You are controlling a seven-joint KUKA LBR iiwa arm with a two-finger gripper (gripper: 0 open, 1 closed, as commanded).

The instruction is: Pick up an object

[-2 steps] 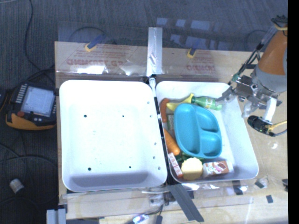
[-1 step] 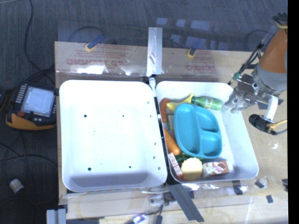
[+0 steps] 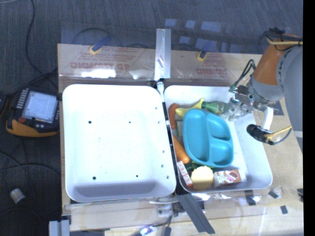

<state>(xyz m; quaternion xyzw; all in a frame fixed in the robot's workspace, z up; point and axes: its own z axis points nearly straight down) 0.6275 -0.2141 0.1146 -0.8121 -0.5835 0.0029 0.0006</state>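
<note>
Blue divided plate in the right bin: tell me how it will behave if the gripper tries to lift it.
The blue divided plate looks like rigid moulded plastic, so probably stiff and light. It lies tilted on other items, among them a carrot, so it may rock or slide when touched. Its smooth, wide rim likely gives the gripper little purchase.

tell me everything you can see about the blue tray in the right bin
The blue tray is a glossy, plastic-looking dish with rounded corners, split by ridges into one long compartment and two smaller ones. It lies open side up, tilted, resting on the pile in the right bin. A banana and a green bottle sit at its upper edge, a carrot along its left, a yellow block below it.
</note>
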